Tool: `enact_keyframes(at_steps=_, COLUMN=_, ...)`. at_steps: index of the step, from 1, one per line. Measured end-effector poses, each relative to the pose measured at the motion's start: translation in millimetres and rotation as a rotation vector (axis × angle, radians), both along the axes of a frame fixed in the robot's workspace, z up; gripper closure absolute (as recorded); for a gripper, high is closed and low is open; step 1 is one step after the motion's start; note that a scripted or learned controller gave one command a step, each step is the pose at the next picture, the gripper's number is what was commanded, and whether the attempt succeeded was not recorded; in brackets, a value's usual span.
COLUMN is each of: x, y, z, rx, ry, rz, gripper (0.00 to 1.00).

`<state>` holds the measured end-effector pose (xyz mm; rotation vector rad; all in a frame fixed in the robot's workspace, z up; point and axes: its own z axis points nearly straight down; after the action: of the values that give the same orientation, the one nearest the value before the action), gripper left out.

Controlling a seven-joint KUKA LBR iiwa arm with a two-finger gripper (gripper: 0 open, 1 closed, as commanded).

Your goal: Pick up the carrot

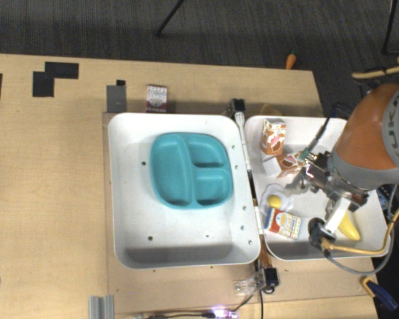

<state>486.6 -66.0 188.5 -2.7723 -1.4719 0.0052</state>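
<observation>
Gripper (304,171) hangs low over the right bin (269,244), near its middle; whether it is spread or closed I cannot tell. An orange-brown piece, seemingly the carrot (288,162), lies in this bin just beside the gripper, on its left side, below a small carton (274,137).

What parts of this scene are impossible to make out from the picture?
- Gripper, camera view: small and cluttered; open or shut is unclear.
- Right bin: its right part is covered by the arm.
- Yellow item: partly behind the arm's hardware, so not identifiable.
- Carrot: nothing in the bin can be clearly told as one.
- Carton: print too small to read.
</observation>
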Motion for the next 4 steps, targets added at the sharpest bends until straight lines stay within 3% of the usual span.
enact_keyframes(at_steps=1, x=2, y=2, z=11, rx=0.002, ry=-0.003, rz=0.008, gripper=1.00)
enact_keyframes(at_steps=2, x=3, y=-9, z=142, rx=-0.003, ry=-0.018, rz=0.136, gripper=1.00)
enact_keyframes(at_steps=3, x=1, y=32, z=35, rx=0.001, ry=-0.002, rz=0.368, gripper=1.00)
enact_keyframes(at_steps=4, x=3, y=-10, z=152, rx=-0.004, ry=-0.016, rz=0.224, gripper=1.00)
